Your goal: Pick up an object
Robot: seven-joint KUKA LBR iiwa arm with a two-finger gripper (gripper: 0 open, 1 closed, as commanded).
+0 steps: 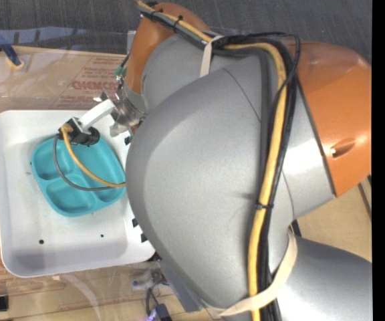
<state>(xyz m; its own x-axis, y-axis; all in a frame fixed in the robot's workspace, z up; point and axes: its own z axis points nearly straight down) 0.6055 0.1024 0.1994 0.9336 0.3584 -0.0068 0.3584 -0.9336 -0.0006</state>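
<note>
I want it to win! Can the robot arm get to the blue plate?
Probably yes. The arm reaches over the white bin, its tip right beside the blue plate, with nothing else between.

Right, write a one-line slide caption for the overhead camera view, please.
The grey KUKA arm leans over a white bin in which a teal divided plate lies.

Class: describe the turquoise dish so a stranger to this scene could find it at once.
Find the white bin on the view's left. The turquoise dish lies near its middle, beside the grey arm. It alone there is coloured and divided into compartments.
</note>
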